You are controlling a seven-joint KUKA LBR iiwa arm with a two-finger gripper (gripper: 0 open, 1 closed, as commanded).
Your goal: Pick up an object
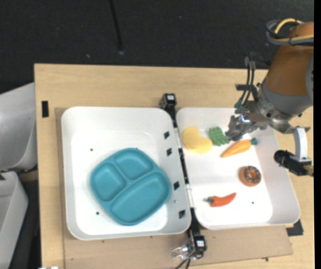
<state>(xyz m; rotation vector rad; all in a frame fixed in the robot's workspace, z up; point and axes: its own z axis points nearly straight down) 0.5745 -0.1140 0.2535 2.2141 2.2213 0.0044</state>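
In the right bin (272,206) lie a yellow lemon-like fruit (196,139), a green broccoli piece (217,135), an orange carrot (237,147), a brown doughnut (250,175) and a red chili pepper (222,200). My gripper (236,125) hangs low over the bin's back part, just right of the broccoli and above the carrot's thick end. Nothing shows between its fingers.
The left bin (76,150) holds a blue divided plate (129,185). Black clips sit along the divider between the bins. A white housing (6,133) stands off the bench at the left.
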